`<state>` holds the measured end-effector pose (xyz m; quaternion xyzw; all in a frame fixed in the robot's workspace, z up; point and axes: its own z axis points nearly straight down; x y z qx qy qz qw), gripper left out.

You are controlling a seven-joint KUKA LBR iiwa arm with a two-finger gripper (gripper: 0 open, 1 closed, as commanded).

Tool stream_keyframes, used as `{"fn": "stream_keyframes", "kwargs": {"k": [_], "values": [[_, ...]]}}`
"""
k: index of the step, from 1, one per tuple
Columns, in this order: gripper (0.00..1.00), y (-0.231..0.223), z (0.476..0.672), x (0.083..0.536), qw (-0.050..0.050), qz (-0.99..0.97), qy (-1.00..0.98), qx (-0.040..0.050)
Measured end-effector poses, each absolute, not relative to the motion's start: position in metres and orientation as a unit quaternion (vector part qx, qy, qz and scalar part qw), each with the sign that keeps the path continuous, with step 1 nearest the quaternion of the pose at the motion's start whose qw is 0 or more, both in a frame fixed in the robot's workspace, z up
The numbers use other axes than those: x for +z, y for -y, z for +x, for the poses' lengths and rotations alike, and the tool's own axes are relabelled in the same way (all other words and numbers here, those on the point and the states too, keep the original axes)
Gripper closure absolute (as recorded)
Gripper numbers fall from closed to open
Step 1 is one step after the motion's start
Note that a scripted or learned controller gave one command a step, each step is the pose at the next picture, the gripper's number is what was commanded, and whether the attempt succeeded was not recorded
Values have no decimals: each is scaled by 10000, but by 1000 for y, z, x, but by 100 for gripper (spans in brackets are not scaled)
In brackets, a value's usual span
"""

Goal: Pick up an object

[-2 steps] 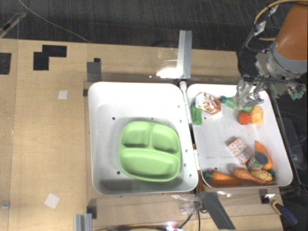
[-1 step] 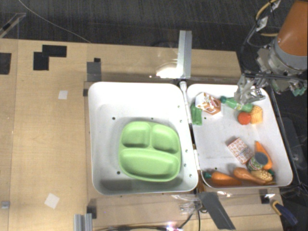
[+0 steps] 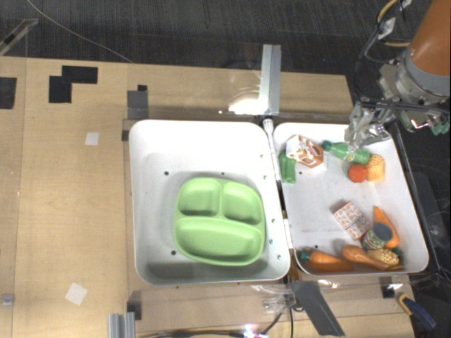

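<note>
end effector [image 3: 359, 141] over green bottle [image 3: 347, 151], grip state unclear; bottle lying flat, long axis left-right, cap end pointing left.

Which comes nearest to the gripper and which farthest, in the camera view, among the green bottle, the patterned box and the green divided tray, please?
From the gripper, at the right bin's upper edge:
1. Green bottle, just below the gripper in the right bin.
2. Patterned box, lower in the middle of the right bin.
3. Green divided tray, across in the left bin.
</note>
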<state>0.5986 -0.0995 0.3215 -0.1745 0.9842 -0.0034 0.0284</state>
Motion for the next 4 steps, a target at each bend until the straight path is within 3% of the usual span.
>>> {"fn": "stream_keyframes", "kwargs": {"k": [1,3,4], "values": [[100,112,665,314,53,-1796,-9837,-1],[100,109,669,345,196,-1798,-9835,-22],[100,132,650,316,50,-1618,-9868,-9]]}}
